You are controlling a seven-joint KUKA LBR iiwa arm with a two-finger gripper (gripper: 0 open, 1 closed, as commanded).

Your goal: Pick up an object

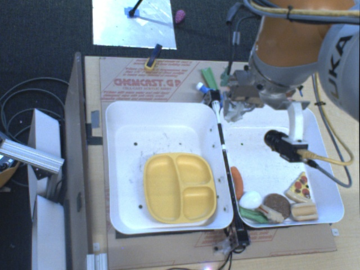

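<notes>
The right bin (320,151) holds toy food bunched along its near edge: an orange carrot (237,181), a white egg (250,199), a green bean pod (253,214), a brown round patty (277,204), a pizza slice (298,187) and a bread roll (304,211). My gripper (232,112) hangs over the far left corner of that bin, close to the wall between the two bins and well away from the food. A black module (281,145) on the arm sits over the bin's middle. I see nothing held.
The left bin (129,128) holds a yellow divided tray (180,187). Behind the bins on the cardboard lie green and blue pieces (207,80) and a yellow-blue clip (152,61). A yellow cable (332,162) trails over the right bin.
</notes>
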